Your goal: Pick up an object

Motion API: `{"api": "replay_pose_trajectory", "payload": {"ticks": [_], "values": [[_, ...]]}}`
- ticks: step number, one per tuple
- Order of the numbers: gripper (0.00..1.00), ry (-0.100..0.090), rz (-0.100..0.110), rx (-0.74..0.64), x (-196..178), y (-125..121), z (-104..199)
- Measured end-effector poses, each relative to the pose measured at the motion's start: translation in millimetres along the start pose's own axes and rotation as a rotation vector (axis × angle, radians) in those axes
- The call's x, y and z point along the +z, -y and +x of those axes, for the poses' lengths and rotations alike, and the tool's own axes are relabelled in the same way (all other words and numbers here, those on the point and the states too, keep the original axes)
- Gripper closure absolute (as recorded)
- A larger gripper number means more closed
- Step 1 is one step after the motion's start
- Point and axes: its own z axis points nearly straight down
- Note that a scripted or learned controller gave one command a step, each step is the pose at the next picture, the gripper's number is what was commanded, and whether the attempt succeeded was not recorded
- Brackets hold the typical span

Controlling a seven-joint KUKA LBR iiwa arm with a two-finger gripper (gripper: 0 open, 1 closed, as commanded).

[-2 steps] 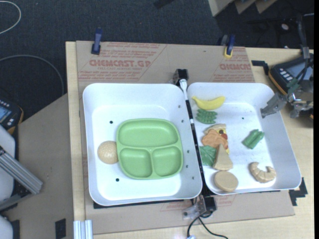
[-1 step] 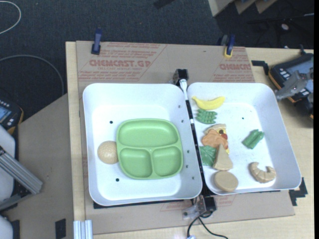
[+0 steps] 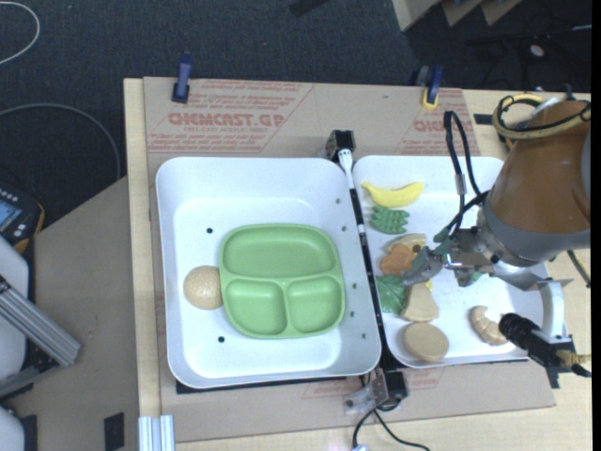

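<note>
Pincer (image 3: 424, 263) low in right bin (image 3: 470, 172), tips at orange-brown food piece (image 3: 402, 256); open/closed can't tell. Cardboard on surface (image 3: 225, 111) reads "CHEMCAST".

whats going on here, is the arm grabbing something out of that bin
The grey and orange arm reaches in from the right, with its gripper low over a cluster of toy food in the right bin, beside a brownish piece. Whether it holds anything cannot be told. A yellow banana and a green piece lie further back. The left bin holds a green divided tray and a tan ball.
</note>
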Motion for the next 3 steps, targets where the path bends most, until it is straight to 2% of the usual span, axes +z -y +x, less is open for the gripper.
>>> {"api": "replay_pose_trajectory", "payload": {"ticks": [1, 2, 3], "values": [[1.0, 0.004, -0.017, 0.002, -18.3, -2.2, -2.3], [1.0, 0.001, -0.007, 0.0, 17.4, -1.1, 14.3], [1.0, 0.002, -0.023, -0.008, -65.6, -2.4, 81.3]]}}
